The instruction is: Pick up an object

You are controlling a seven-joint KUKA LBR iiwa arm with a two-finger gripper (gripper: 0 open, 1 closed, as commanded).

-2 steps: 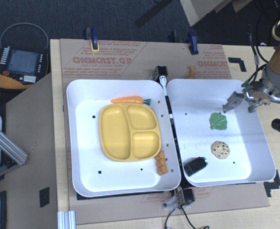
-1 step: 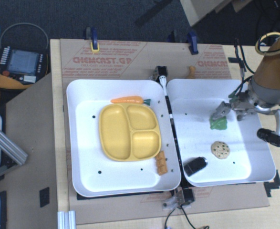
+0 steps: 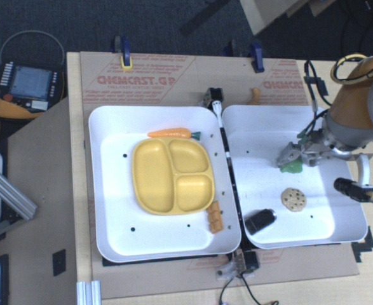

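Green soft-looking small object [image 3: 292,166] is seen in the right white bin [image 3: 250,132], touching the tips of the grey two-finger gripper [image 3: 290,158]. Whether it is grasped cannot be told. It is judged light, pliable and non-fragile; a hold across its narrow middle is advised.
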